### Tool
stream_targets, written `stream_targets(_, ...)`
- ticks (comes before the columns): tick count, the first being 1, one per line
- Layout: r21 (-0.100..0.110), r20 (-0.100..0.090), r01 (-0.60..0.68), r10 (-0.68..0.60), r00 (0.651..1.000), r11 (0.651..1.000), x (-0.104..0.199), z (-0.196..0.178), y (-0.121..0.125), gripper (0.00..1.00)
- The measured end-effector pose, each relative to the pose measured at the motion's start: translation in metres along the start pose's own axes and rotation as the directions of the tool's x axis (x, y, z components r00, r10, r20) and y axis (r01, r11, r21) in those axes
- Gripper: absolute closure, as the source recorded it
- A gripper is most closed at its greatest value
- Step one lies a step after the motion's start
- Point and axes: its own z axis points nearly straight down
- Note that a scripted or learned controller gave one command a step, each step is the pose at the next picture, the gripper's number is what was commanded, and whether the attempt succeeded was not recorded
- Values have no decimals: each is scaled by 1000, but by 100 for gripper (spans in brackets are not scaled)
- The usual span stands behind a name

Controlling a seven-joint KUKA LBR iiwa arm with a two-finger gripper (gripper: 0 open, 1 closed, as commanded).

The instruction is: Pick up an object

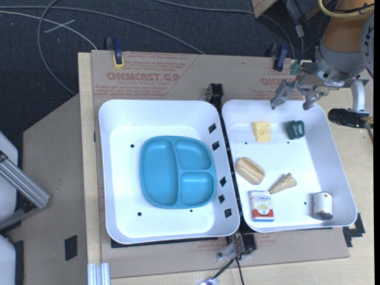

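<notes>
From above, my gripper (293,100) hung over the far edge of the right bin (338,159), its two grey metal fingers (278,101) spread wide apart with nothing between them. Above it rose my wrist, grey with the orange band.

The right bin was a shallow white plastic tray with rounded corners. In it lay six small things. A yellow cheese wedge (261,131), blocky and dotted with holes, sat at the far middle, just nearer than my gripper and slightly left of it. Beside it to the right was a dark green lump (295,129), rounded and dull, almost directly below my right finger but apart from it. Nearer still lay a tan bread roll (250,170), smooth and oblong, and right of that a pale cone-shaped piece (283,183) with a rough surface. At the near edge stood a small red and white carton (261,206), boxy, with print on it, and in the near right corner lay a short silver can (322,205) on its side.

The left bin (119,159), matching white plastic, held a blue plate (177,171), glossy and rounded, divided into three compartments. Both bins rested on a brown cardboard sheet (160,70) with red lettering.
</notes>
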Motion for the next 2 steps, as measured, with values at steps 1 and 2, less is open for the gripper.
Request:
stream_targets(1,-15,2,3,-3,1000,1000,0,-9,3,0)
stream_targets(2,-9,1,4,-4,1000,1000,4,53,5,0)
